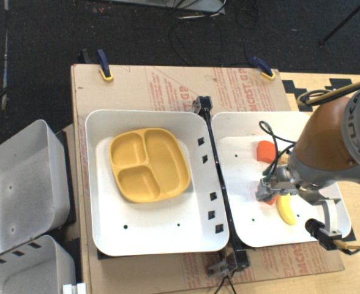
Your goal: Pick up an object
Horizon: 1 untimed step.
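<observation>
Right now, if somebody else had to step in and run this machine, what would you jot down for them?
Gripper: low in the right bin, beside the banana. Whether it has closed on anything can't be made out.
Things: the banana lies in the right bin, just right of the gripper. An orange block sits further back in that bin. A small red piece peeks out under the gripper. A yellow divided plate rests in the left bin.
Done: arm is down among the objects.
Left: nothing visibly lifted yet; grasp and raise one object.
</observation>
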Each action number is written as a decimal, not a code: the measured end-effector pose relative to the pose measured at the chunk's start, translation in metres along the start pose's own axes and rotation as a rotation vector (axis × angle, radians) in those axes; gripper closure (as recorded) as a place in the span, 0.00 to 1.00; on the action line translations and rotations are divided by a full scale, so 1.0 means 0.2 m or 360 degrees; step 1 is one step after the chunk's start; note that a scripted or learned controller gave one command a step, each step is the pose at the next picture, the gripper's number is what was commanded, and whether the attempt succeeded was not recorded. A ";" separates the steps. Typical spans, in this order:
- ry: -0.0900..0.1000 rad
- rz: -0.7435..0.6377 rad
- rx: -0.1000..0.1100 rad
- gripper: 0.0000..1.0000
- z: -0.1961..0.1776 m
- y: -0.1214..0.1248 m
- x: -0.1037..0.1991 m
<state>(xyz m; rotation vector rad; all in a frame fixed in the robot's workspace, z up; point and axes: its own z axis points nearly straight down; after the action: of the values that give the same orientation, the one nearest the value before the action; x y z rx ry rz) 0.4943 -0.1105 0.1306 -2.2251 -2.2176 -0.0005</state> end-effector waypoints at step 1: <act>-0.0002 -0.0011 -0.0008 1.00 -0.27 0.03 0.05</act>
<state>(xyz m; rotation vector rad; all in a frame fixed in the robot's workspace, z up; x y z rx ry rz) 0.5007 -0.1010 0.1849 -2.2202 -2.2288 -0.0047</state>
